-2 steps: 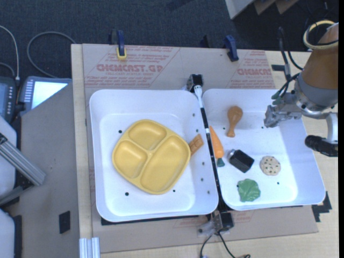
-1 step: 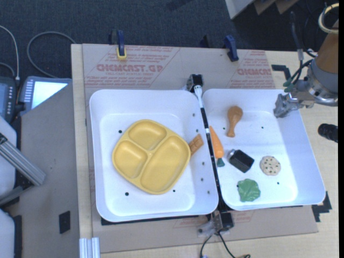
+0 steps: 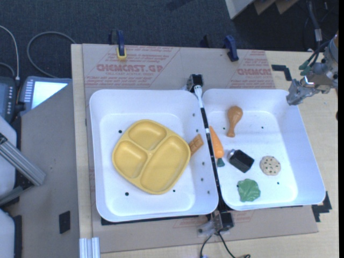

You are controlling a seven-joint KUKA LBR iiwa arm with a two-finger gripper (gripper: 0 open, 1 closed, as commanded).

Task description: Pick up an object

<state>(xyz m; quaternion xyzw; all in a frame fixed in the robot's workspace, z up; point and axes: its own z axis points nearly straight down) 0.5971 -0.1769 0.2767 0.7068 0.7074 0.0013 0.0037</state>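
Gripper (image 3: pixel 299 94) over right bin (image 3: pixel 301 144) far rim, grip state indiscernible, nothing visibly held. Drumstick (image 3: pixel 233 120) nearest: light, rigid, smooth plastic; take at narrow shank.

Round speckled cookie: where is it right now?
The round speckled cookie lies in the right white bin, toward its right side, just right of the black block and up-right of the green leafy piece.
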